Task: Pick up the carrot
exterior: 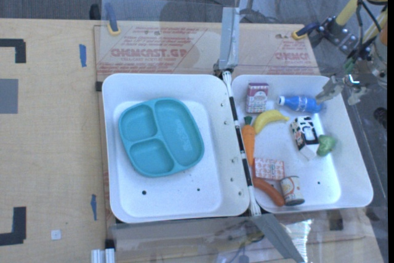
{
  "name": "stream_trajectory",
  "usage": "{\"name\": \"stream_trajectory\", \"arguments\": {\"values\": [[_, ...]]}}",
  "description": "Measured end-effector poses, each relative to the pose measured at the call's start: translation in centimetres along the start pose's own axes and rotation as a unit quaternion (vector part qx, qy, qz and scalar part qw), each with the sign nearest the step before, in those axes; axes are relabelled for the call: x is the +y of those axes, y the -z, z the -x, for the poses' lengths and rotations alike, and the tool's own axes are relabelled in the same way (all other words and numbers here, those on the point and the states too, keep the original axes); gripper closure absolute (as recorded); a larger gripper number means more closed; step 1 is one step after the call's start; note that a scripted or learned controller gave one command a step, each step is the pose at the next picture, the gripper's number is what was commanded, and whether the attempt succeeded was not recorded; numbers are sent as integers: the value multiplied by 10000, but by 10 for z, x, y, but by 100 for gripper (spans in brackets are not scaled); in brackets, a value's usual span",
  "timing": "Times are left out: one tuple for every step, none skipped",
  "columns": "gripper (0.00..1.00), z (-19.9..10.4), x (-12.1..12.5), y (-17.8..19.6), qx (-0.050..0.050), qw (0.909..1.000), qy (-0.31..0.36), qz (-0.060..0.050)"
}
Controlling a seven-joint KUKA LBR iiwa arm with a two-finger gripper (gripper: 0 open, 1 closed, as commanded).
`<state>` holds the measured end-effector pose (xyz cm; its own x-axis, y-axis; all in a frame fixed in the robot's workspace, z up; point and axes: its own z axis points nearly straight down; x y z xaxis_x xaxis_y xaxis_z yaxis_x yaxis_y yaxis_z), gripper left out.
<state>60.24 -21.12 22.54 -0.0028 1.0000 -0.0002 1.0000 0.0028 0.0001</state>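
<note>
I found the carrot (249, 143) in the right bin (357, 151), lying lengthwise tight along its left wall, green top toward the far edge, just beside the banana (269, 119), w/ a small patterned packet (269, 167) touching or nearly touching its near end. A second orange thing, prob. a sausage (269, 191), lay near the near-left corner next to a small can (290, 190), so I had to be careful not to mix them up. The gripper (345, 88) hung over the bin's far right edge, near the blue bottle (301, 103), well apart from the carrot; I couldn't tell from this angle how far its jaws were parted, and nothing was visibly held in them. My read on handling: looked like a toy carrot, prob. light, stiff plastic, smooth and a bit slippery, tapered, so it could squirt out of a pinch near the thin end. I judged the best hold was across the thicker upper-mid body, fingers closing across its width. Trouble was the wall: barely any room for a finger on the left side, so a nudge toward the bin's middle might have been needed first. The left bin (123, 182) carried only a teal plate (161, 136), not relevant.
</note>
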Motion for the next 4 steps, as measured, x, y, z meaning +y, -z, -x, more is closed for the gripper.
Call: {"name": "stream_trajectory", "arguments": {"values": [[0, -17, 56, -43, -13, 9964, 852, 19], [0, -64, 65, -88, 0, 9831, 1833, 5], [0, -78, -42, -94, -1, 9880, 1545, 10], [0, -116, 0, -106, -3, 9994, 359, 13]]}}
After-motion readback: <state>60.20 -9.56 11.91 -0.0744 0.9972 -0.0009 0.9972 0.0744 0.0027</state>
